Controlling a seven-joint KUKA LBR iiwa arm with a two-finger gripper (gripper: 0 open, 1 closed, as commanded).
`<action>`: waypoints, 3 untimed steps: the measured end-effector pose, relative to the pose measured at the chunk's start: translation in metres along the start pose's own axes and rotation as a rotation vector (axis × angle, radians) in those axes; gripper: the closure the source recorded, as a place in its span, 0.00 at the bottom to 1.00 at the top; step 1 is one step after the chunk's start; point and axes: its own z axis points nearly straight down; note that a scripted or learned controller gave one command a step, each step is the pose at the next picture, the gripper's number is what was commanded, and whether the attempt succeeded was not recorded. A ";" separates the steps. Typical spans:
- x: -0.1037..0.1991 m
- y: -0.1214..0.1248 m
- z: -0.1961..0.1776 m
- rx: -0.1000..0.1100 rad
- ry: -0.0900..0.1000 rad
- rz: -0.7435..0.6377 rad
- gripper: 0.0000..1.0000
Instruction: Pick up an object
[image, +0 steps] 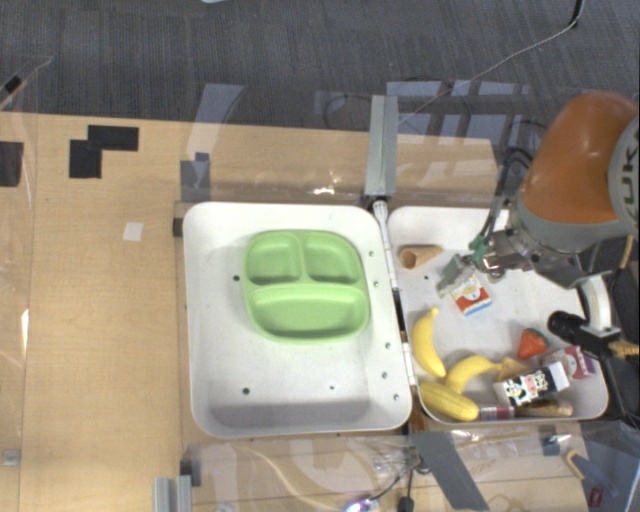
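Observation:
My gripper (463, 268) hangs low over the upper middle of the right bin (440, 225), below the arm's orange band (580, 160). Just under and right of it lies a small red and white carton (473, 299); I cannot tell whether they touch. A brown wedge-shaped piece (420, 256) lies to the gripper's left near the bin's dividing wall. Three yellow bananas (428, 341) (470, 370) (448, 402) lie in the bin's lower left. A small red piece (532, 343) and a black and white carton (536, 384) lie lower right.
The left bin (215, 300) holds a green divided plate (303, 283). A metal rail (380, 150) runs up from between the bins. A dark stick-like item (525, 408) rests along the right bin's front wall. Black arm parts (585, 335) overhang its right side.

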 end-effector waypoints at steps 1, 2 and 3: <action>-0.051 0.015 0.119 -0.013 -0.007 -0.097 0.00; -0.053 0.018 0.105 -0.025 -0.015 -0.094 1.00; -0.014 0.017 -0.007 -0.002 -0.001 0.066 1.00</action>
